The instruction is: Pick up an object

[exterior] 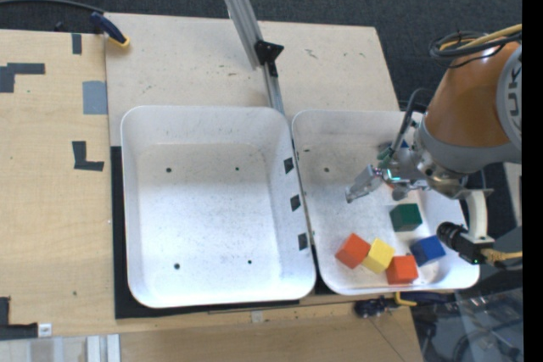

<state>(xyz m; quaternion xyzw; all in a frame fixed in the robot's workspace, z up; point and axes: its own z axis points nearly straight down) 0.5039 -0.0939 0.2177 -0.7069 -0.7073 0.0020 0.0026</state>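
Observation:
My gripper (378, 187) hangs over the middle of the right bin (333, 140), open, with nothing between its fingers; one grey finger (361, 186) points left. A dark green block (406, 217) lies just below and right of it. Along the bin's front lie an orange cube (353, 251), a yellow block (379, 255), an orange-red block (402, 269) and a blue block (428, 250), close together. The arm covers part of the bin's right side.
The left bin (144, 182) sits beside the right one, separated by a raised rim (293, 199). A slanted metal rail (242, 4) crosses the bench behind the bins. A cable with a yellow-blue end (110, 28) lies at the far left.

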